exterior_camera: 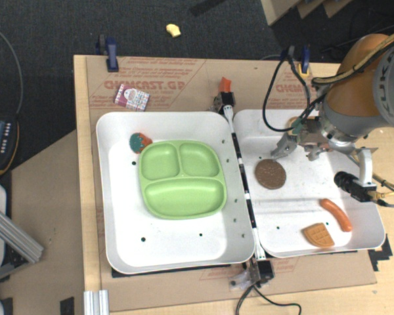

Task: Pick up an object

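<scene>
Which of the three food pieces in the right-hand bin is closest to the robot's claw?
The round brown patty, lying just below-left of the gripper. The orange sausage and tan waffle piece lie farther off, near the bin's front edge.

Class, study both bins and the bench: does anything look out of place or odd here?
A small yellow scrap lies on the dark floor beyond the bench, away from both bins. Inside the left bin, a small red-and-teal item sits beside the green divided plate, touching its corner.

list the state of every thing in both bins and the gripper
green divided plate: upright in left bin, compartments bare
small red-and-teal item: touching plate's upper-left corner
brown round patty: flat in right bin
toy sausage: lying free
toast piece: lying free
gripper: above right bin, holding nothing
</scene>
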